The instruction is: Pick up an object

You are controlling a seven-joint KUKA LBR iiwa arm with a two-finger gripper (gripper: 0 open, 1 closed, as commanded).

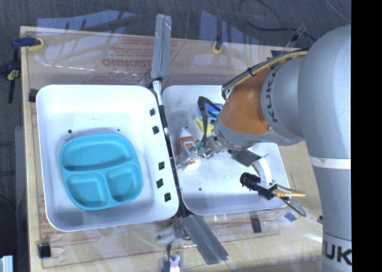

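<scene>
The claw (pixel 202 147) is down in the right bin (pixel 239 205), just beside a small orange-and-white object (pixel 186 145) near the bin's left wall. Whether the claw is wide or narrow, I can't tell. A blue divided tray (pixel 101 169) lies in the left bin (pixel 54 110).

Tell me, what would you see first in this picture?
A bright blue tray with three compartments lies in the left bin. The big grey arm with its orange band reaches into the right bin, its gripper low, close to a small orange thing.
</scene>
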